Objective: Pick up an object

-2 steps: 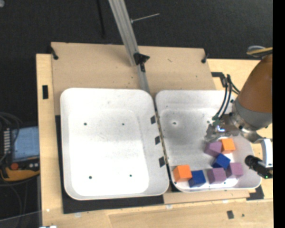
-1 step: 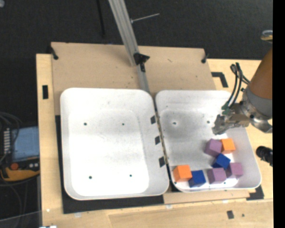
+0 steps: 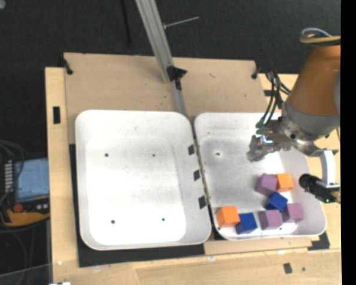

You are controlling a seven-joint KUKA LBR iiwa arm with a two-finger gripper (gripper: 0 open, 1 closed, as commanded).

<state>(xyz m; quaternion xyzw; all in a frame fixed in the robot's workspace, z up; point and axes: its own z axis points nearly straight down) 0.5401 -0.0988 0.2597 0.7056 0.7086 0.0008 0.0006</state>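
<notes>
My gripper (image 3: 258, 150) hangs over the right bin (image 3: 225, 129), above its middle right part, with nothing visible between its fingers. Several small blocks lie toward the bin's near right corner. A purple block (image 3: 266, 184) and an orange block (image 3: 285, 181) sit just below the gripper. A blue block (image 3: 277, 201) lies under them, with two more purple blocks (image 3: 271, 219) (image 3: 295, 211) nearby. At the front edge an orange block (image 3: 228, 215) sits beside a blue block (image 3: 247, 222).
The left bin (image 3: 136, 177) lies beside the right one, joined by dark clips (image 3: 197, 174). A slanted metal rail (image 3: 160, 46) rises behind the bins. A black fitting (image 3: 311, 184) on the arm overhangs the right bin's right rim.
</notes>
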